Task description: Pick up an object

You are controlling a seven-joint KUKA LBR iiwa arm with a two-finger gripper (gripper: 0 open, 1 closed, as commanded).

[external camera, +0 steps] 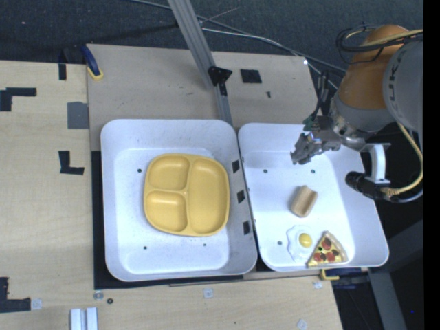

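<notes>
In the right bin [271, 143] lie three toy foods: a tan bread roll [303, 201] near the middle, a fried egg [300, 243] at the front, and a pizza slice [327, 249] beside the egg. My gripper [302, 154] hangs over the bin's back right part, above and behind the roll, apart from it. Nothing shows between its dark fingers. The arm comes in from the right, with its orange band [368, 74] above the wrist.
The left bin [117, 184] holds a yellow divided plate [186, 194]. A grey metal pole [196, 33] slants down to the bins' back edge. Cables [385, 184] loop beside the right bin's right rim.
</notes>
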